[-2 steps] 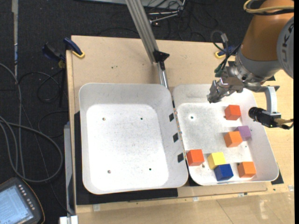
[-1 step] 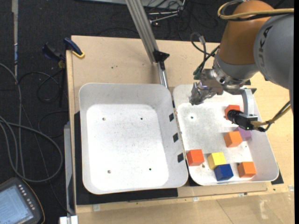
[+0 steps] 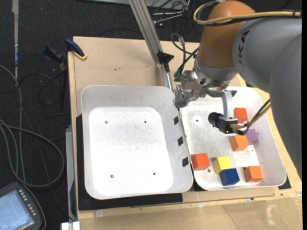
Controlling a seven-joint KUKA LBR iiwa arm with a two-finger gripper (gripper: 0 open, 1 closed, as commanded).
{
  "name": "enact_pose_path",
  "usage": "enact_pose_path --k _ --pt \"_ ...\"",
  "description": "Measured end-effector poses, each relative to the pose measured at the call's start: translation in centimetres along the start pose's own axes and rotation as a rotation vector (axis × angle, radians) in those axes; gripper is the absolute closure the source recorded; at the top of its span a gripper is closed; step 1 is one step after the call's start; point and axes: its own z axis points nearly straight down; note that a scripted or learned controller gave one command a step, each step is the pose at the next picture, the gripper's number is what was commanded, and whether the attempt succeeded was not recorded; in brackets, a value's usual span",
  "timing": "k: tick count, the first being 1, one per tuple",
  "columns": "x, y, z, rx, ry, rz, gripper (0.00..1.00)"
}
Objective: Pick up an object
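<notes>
Gripper (image 3: 184, 98) at right bin's (image 3: 277, 145) far left corner.
Apart or together: cannot tell; blue block (image 3: 230, 177) by the near edge.

Light's pretty bright and even, looks like it comes from overhead: the left bin (image 3: 84, 128) and right bin (image 3: 199, 134) are almost blown out to flat white, the table (image 3: 115, 61) is evenly lit, and the floor (image 3: 33, 128) around it falls off to near black. There's a soft highlight on top of the orange band (image 3: 225, 25), and only a faint, fuzzy shadow under the wrist on the right bin. It's low-res and a bit grainy overall, the big grey arm (image 3: 280, 47) nearest the lens looks soft, but the coloured cubes (image 3: 200, 161) read cleanly.
</notes>
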Motion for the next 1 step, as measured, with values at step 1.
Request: enact_pose_path --k 1 --pt "5.23 0.60 -0.88 -0.004 0.000 0.001 1.00"
